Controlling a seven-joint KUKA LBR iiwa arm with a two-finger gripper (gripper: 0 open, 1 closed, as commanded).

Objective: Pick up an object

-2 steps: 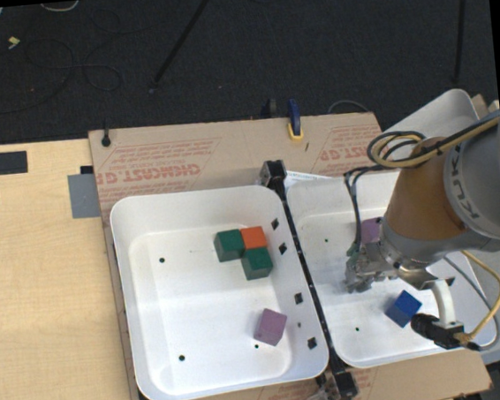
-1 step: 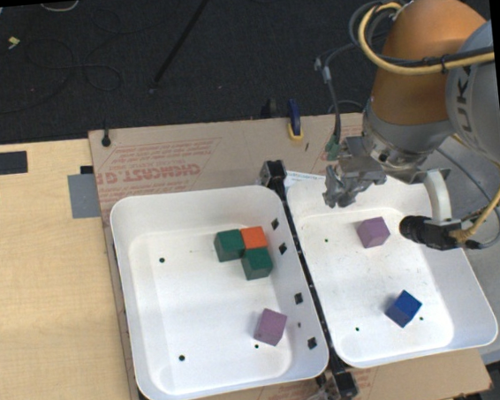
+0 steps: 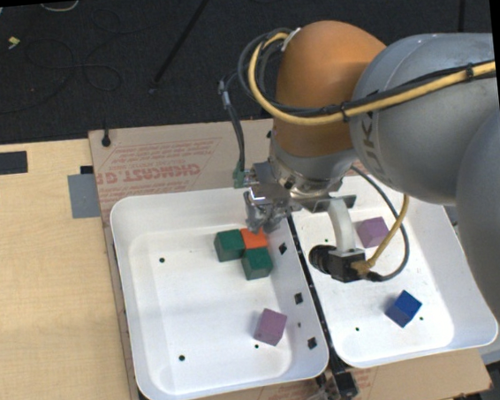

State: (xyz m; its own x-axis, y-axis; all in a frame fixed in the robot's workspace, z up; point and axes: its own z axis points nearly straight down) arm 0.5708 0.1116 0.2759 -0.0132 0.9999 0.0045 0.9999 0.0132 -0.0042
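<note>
In the left bin (image 3: pixel 158 337), near its right wall, a dark green block (image 3: pixel 230 245) and another green block (image 3: pixel 258 263) lie against a small orange block (image 3: pixel 255 237). My gripper (image 3: pixel 260 213) hangs just above the orange block, at the far right of that bin; the wrist hides its fingers. A purple cube (image 3: pixel 269 326) rests lower in the same bin. The right bin (image 3: pixel 458 324) holds a light purple block (image 3: pixel 373 231) and a blue cube (image 3: pixel 403 308).
The grey arm with its orange band (image 3: pixel 323 54) covers the upper part of the right bin. A black cable loop (image 3: pixel 338 263) dangles over that bin's left side. Cardboard (image 3: pixel 166 163) lies under both bins, on a wooden bench (image 3: pixel 39 306).
</note>
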